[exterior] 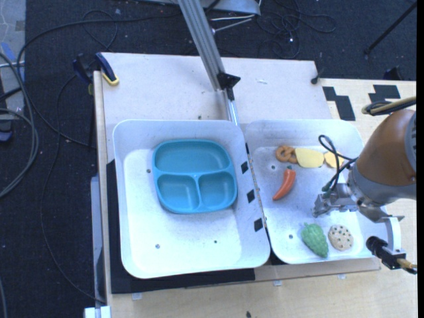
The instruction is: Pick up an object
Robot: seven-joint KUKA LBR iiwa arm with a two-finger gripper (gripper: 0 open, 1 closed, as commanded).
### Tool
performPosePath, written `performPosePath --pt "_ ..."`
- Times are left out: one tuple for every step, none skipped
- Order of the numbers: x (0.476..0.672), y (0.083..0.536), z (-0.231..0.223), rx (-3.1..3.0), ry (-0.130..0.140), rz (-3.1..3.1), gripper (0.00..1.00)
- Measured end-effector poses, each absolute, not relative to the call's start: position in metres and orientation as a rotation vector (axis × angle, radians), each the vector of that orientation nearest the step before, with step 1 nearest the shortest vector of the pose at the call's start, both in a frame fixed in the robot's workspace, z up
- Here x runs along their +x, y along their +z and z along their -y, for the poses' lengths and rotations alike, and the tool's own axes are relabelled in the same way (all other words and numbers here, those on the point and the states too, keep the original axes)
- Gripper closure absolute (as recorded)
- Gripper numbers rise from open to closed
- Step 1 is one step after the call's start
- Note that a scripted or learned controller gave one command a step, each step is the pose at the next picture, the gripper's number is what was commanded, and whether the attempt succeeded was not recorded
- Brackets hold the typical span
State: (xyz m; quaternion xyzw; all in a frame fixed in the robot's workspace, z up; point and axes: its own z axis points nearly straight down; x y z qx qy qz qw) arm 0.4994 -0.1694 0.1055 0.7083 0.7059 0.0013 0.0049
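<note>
The right bin (265, 234) holds a red chili pepper (285, 184), a brown pretzel (285, 154), a pale yellow piece (309, 158), a green leafy piece (316, 240) and a speckled cookie (340, 238). My gripper (326, 205) hangs low over the bin's right half, just above the cookie and the green piece and right of the pepper. Nothing shows between its tips. The arm's orange band (392, 151) sits above it at the right edge.
The left bin (132, 244) carries a blue three-compartment tray (195, 176). A slanted metal pole (205, 38) rises behind the bins. Black cables (331, 152) trail from the wrist over the right bin. A yellow-tipped clamp (105, 70) sits at the bench's back left corner.
</note>
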Motion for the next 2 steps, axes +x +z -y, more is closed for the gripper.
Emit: performPosePath --pt "0.500 0.163 0.170 2.217 0.002 -2.222 1.00" --pt "0.504 0.222 0.179 2.215 0.003 -2.220 1.00"
